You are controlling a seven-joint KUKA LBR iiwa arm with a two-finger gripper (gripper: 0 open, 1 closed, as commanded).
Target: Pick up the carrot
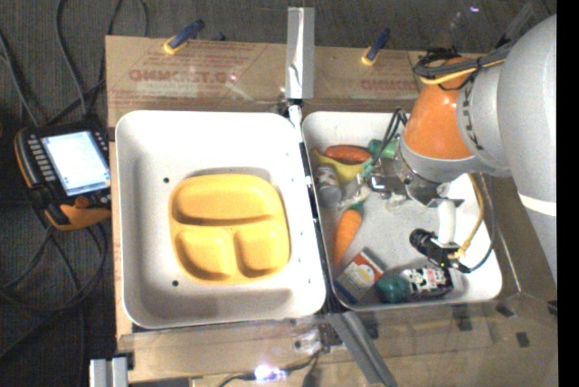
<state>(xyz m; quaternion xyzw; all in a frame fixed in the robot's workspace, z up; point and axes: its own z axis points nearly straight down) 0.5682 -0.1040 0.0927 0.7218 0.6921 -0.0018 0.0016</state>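
Observation:
The carrot (346, 234) lies in the right bin (484, 281) close to its left wall, orange body pointing down and green top (355, 206) toward the bin's middle. My gripper (378, 181) hangs just up and to the right of the carrot's green end, under the orange wrist band (438, 128). The gripper's tip sits among dark and metal parts, and nothing can be seen held in it. The carrot rests on the bin floor.
The right bin also holds a red and yellow toy food (346, 156), a silvery item (327, 187), a small box (359, 272), a teal object (392, 287) and a black-and-white item (426, 279). A yellow compartment tray (231, 225) lies in the left bin (136, 195).

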